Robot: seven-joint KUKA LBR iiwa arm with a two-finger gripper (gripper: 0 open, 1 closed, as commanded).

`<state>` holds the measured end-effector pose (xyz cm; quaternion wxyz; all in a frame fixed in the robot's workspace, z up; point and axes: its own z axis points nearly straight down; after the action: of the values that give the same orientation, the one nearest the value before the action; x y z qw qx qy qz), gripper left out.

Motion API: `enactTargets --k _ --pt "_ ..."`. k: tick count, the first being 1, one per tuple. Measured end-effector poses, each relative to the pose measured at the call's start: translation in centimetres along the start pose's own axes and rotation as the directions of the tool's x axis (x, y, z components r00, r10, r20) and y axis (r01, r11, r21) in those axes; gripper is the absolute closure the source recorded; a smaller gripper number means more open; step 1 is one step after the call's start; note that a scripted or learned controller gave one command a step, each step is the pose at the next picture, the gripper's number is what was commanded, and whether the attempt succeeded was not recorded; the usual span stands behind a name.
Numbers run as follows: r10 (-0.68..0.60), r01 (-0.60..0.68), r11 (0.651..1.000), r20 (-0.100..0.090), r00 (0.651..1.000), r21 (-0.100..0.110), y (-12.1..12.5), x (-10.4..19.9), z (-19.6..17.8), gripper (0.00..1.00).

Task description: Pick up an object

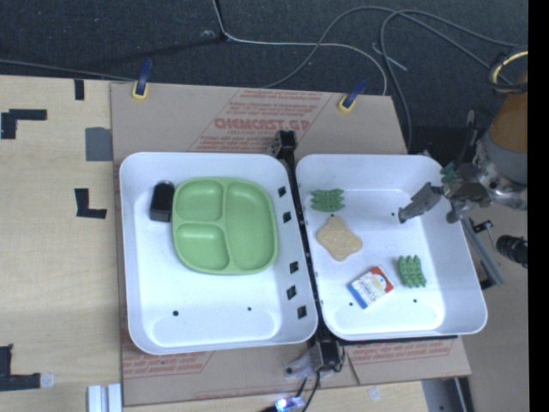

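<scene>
The right bin (pixel 446 316) holds a tan bread-like piece (pixel 339 239), a small red, white and blue carton (pixel 371 287), a green bumpy piece (pixel 327 200) near the back left and another green bumpy piece (pixel 411 271) near the right side. My gripper (pixel 433 210) hovers over the right bin's back right part, above and right of these things. Its fingers are spread open with nothing between them. The nearest item is the green piece on the right, which lies below the gripper in the view.
The left bin (pixel 137 307) holds a green divided plate (pixel 226 226) with a small black object (pixel 160 201) beside its left edge. A black divider (pixel 296 230) runs between the bins. Cables (pixel 343 33) lie on the dark surface behind the bench.
</scene>
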<state>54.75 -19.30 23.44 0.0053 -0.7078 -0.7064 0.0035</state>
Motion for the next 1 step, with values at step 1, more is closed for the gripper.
enactTargets --k 1 --pt "-0.003 0.003 1.0 0.003 1.0 -0.011 0.24 0.02 -0.6 0.0"
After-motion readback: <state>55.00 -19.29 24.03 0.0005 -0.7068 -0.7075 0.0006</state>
